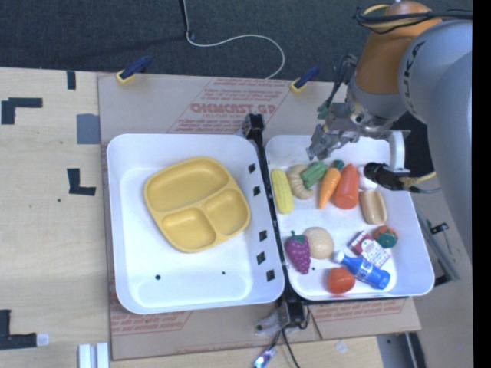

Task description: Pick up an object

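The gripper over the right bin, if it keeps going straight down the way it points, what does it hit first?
Probably the green vegetable lying just below the gripper, next to the carrot; depth is hard to judge from this slanted view.

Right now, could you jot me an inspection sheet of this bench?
Surface: two white bins, left bin, right bin, on cardboard.
Job's things: toy food in the right bin: corn, carrot, grapes, hot dog, blue bottle.
Clutter: yellow divided plate in the left bin.
Grippers: gripper above the right bin's far edge, nothing seen held.
Cables: white cable behind the bench.
Surroundings: dark carpet.
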`<state>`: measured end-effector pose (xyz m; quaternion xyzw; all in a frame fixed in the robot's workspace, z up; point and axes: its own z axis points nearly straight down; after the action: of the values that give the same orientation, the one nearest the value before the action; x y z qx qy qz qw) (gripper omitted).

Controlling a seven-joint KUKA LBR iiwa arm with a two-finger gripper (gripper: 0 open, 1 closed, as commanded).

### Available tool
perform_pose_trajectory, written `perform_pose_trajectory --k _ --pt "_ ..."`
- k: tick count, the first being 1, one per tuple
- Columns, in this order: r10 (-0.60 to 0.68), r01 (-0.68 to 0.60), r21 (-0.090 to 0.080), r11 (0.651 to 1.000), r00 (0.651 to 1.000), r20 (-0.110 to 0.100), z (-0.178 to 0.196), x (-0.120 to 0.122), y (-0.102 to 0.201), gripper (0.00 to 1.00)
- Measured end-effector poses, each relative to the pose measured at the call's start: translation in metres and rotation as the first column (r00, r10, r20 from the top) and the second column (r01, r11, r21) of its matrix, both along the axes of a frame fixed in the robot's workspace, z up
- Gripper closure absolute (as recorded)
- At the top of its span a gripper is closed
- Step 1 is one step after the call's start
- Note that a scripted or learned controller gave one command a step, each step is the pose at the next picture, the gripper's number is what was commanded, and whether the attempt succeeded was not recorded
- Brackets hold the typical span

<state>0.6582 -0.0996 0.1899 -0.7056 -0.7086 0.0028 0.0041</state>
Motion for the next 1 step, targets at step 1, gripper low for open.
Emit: perform_pose_trajectory --k 1 --pt "0.005 -0.005 0.001 1.000 1.000 0.009 0.0521 -0.0114 0.0735 1.00"
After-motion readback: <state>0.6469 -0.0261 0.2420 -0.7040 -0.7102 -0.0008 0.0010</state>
